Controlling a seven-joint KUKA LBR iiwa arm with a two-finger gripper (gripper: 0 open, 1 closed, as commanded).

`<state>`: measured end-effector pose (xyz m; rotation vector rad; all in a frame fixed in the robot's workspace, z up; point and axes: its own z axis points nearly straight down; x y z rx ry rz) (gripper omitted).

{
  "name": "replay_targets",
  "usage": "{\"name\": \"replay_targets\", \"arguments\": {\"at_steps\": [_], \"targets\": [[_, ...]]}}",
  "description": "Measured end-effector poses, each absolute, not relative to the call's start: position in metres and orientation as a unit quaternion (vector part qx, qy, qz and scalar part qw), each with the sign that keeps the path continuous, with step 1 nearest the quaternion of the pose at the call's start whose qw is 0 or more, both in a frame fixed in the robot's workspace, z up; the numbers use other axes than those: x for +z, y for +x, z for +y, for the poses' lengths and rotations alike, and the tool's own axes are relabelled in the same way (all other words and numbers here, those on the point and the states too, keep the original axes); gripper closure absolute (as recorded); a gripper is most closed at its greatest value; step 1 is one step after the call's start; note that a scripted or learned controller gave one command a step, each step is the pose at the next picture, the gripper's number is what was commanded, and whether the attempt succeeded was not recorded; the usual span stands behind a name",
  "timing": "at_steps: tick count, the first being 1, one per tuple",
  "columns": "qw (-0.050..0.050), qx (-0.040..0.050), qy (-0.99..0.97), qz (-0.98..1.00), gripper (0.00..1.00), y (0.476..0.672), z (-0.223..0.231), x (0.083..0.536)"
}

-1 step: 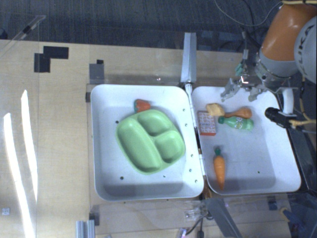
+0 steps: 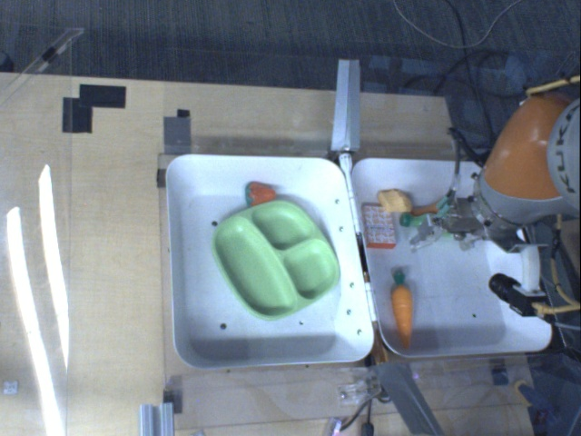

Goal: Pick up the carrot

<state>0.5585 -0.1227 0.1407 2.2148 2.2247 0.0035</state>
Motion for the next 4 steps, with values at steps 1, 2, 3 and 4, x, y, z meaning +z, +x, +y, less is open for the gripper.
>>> {"name": "replay_targets", "arguments": {"at_steps": [1,2,3,4], "targets": [[0.006,0.004,0.578,0.816,0.0,0.505,-0.104,0.09],[0.01,0.0067,0.578,0.816,1.0,0.508,-0.103,0.103],[0.003,0.0021,0.559,0.829,1.0,0.489,-0.017,0.186],[0.001,0.0017,0.694,0.72,1.0,0.488,-0.01,0.185]]}}
